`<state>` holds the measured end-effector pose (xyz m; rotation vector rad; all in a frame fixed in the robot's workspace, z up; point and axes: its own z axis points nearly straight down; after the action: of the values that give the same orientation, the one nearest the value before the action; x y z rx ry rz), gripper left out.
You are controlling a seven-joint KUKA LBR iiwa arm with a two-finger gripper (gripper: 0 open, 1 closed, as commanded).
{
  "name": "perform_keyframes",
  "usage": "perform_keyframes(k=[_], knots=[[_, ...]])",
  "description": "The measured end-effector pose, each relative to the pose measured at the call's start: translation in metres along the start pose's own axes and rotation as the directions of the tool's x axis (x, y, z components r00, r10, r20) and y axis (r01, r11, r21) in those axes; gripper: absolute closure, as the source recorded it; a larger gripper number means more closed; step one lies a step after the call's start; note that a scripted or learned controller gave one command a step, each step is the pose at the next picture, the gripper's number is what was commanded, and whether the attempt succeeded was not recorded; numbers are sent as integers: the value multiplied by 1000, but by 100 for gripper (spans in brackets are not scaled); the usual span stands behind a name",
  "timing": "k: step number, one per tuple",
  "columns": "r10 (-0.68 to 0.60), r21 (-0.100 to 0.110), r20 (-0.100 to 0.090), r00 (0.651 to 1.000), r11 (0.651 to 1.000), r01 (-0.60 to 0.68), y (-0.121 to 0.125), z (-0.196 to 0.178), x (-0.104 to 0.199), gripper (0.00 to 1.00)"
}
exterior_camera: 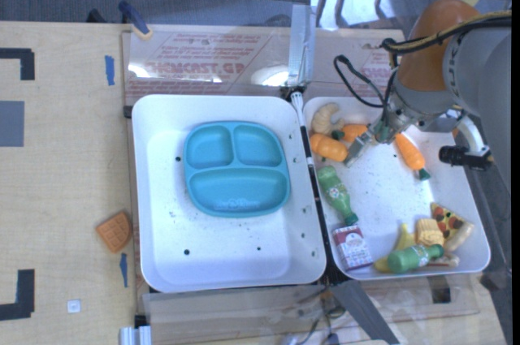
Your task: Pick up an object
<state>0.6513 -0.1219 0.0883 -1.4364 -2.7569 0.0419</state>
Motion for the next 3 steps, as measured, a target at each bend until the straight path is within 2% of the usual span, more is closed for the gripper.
perform_keyframes(k=[1,2,3], knots=[[-73,-23,-15,997,997,72,-47,3,-87,0],[-75,-39,25,997,996,75,-43,-11,-93,100],[-27,-42,20,999,999,27,-61,-40,-14,100]])
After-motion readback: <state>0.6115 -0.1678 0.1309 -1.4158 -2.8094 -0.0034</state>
